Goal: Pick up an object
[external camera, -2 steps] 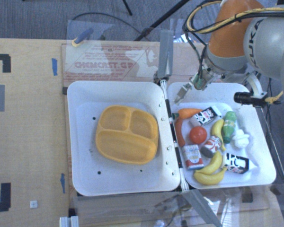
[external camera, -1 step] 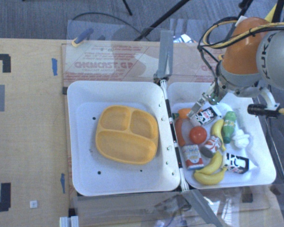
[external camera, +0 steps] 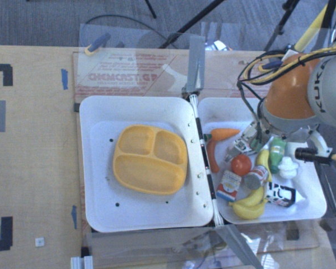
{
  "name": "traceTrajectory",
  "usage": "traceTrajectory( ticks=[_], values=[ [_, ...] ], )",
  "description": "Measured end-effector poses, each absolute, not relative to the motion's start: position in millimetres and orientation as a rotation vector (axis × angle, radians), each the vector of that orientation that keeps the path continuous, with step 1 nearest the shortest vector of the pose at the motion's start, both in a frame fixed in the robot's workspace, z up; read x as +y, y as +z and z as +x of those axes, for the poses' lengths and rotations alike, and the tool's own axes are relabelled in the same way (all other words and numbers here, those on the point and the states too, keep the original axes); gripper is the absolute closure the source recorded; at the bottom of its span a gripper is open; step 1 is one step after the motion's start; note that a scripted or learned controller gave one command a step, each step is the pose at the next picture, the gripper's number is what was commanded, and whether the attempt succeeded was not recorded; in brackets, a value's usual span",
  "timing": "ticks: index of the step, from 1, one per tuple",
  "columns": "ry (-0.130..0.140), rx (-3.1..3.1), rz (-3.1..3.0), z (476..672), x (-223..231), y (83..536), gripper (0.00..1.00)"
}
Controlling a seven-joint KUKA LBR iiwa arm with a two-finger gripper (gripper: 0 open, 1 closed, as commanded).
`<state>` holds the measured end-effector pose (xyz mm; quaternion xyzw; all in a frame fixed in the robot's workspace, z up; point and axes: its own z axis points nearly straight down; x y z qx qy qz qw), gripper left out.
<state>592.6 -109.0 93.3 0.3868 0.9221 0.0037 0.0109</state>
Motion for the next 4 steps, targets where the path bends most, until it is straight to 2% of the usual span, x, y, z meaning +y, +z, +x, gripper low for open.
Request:
traceTrajectory(
  ticks=[1, 2, 3, 4],
  values=[
    [0.019, 2.866, 1.208, 595.5, -109, 106, 1.00],
    [0.003, 2.871, 1.265, 603.2, -62, 223, 1.00],
    [0.001, 2.936, 1.113, 581.5, -14, 244, 1.00],
    [0.001, 2.936, 1.113, 581.5, -14, 244, 0.00]
  ],
)
